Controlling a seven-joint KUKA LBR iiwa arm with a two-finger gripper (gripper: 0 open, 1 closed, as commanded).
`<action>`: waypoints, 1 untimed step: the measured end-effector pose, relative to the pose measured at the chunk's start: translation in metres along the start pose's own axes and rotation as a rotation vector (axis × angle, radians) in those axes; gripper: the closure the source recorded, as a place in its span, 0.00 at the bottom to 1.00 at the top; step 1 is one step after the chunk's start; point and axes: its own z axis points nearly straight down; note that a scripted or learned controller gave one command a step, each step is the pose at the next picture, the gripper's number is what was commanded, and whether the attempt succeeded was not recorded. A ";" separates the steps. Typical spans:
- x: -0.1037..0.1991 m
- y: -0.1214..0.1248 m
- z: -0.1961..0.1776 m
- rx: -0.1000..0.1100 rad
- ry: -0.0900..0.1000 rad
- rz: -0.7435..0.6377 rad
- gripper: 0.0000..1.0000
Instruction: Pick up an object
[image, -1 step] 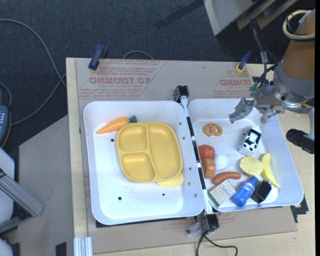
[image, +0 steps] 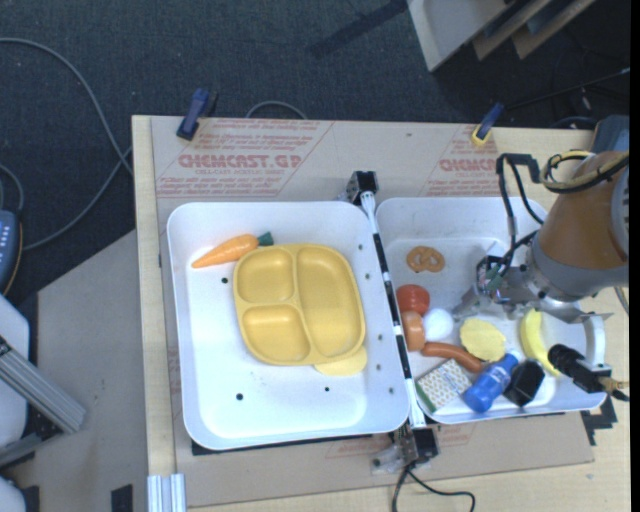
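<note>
In the right bin (image: 455, 214), at the near edge, lie a blue bottle (image: 491, 385) and a checkered packet (image: 443, 381). A sausage (image: 449, 351) and a yellow disc (image: 483, 338) follow, then a banana (image: 534, 337) at 3 o'clock. The gripper (image: 492, 287) hangs above, at the bin's middle; whether its fingers are wide or narrow, one cannot tell. In the left bin (image: 200, 330) a yellow divided plate (image: 298, 302) sits, a carrot (image: 229, 249) at 11 o'clock.

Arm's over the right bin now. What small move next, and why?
Probably lower the hand straight down toward the yellow disc just below it; nothing shows between its fingers, and the right bin is crowded, so a short vertical approach seems safest.
</note>
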 end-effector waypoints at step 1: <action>0.027 -0.054 0.013 0.003 0.001 0.001 0.00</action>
